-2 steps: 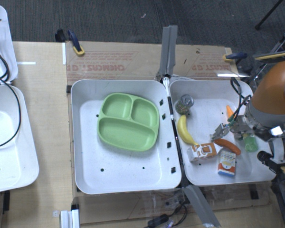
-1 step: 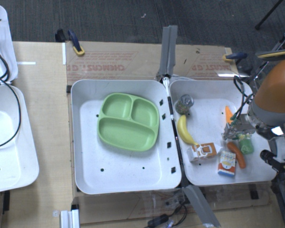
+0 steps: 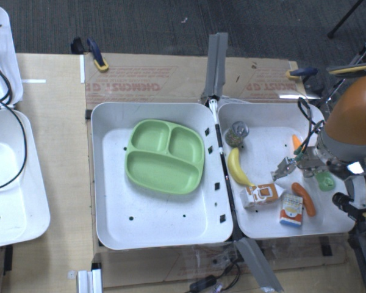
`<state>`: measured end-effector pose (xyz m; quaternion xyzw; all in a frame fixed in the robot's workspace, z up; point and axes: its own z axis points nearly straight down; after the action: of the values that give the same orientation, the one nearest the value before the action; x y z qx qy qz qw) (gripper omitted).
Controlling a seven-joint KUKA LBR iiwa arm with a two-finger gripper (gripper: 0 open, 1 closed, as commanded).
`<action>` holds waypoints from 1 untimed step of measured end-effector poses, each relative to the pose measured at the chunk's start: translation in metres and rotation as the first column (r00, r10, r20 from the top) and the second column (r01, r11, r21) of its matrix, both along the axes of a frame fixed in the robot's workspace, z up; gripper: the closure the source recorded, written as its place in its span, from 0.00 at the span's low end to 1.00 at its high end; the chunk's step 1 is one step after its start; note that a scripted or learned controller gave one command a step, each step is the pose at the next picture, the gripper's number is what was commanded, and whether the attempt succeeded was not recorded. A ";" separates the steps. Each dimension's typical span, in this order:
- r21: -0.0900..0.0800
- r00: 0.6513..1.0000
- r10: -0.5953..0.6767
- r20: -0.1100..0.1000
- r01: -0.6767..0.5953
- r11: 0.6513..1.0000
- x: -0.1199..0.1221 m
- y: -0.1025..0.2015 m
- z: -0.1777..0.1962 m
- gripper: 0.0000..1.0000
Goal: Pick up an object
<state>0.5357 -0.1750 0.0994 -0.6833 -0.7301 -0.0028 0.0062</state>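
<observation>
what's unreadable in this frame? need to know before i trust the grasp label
- Gripper, camera view: small and dark over the right bin; jaws open or shut cannot be told, nor whether they touch anything.
- Green object: partly covered by the wrist, so its identity is unclear.
- Orange item: half hidden behind cables.
- Cartons and: print too small to read.
- Arm: cut off by the right edge.
</observation>
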 end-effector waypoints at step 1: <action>0.012 0.993 0.120 0.004 -0.120 0.993 0.063 -0.028 -0.008 0.00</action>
<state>0.5989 -0.2028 0.0912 -0.6383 -0.7697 -0.0080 0.0094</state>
